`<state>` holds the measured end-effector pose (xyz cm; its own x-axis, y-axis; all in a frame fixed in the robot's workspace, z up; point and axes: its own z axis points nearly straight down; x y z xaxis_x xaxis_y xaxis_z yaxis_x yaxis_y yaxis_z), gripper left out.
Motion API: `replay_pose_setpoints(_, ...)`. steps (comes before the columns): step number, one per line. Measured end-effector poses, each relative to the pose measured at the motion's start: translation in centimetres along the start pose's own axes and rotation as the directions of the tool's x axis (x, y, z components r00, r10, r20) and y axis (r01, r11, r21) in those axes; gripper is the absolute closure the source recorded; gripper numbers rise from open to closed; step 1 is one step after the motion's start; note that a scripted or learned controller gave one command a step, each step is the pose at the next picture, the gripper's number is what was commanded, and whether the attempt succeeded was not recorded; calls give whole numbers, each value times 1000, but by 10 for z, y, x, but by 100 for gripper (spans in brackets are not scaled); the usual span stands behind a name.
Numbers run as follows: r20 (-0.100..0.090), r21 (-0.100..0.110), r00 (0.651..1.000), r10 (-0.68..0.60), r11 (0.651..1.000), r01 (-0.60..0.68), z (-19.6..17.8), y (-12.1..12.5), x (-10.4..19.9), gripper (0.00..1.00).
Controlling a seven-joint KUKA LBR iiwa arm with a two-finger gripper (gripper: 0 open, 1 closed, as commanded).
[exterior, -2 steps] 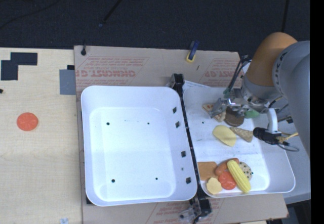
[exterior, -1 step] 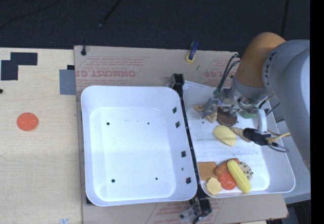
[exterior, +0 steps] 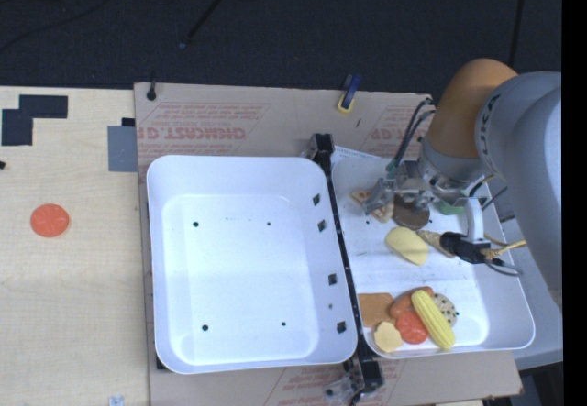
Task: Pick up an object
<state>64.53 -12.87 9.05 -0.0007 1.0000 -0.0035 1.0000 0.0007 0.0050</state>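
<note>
Brown item (exterior: pixel 372 202) half-hidden beneath claw (exterior: pixel 397 199), right bin (exterior: pixel 526 329)

White bins: two, side by side: left bin (exterior: pixel 238 257), right bin (exterior: pixel 500 303).

Tally in the right bin:
- corn cob (exterior: pixel 433 318): one
- pale yellow lump (exterior: pixel 406 245): one
- yellow heart-shaped piece (exterior: pixel 388 337): one
- red round piece (exterior: pixel 413 329): one
- orange-red piece (exterior: pixel 401 305): one
- tan slab (exterior: pixel 372 305): one
- speckled cookie (exterior: pixel 447 306): one, partly hidden
- brown bits (exterior: pixel 376 200) at the far end: number unclear

On the worktop (exterior: pixel 73 303):
- orange disc (exterior: pixel 49 221): one
- blue-and-yellow clip (exterior: pixel 348 94): one
</note>
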Motion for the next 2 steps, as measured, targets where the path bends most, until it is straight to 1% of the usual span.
replay_pose_setpoints(1,-1,0,1000,0,1000,0,0,0,-1,0)
replay_pose_setpoints(2,-3,0,1000,0,1000,0,0,0,-12,0)
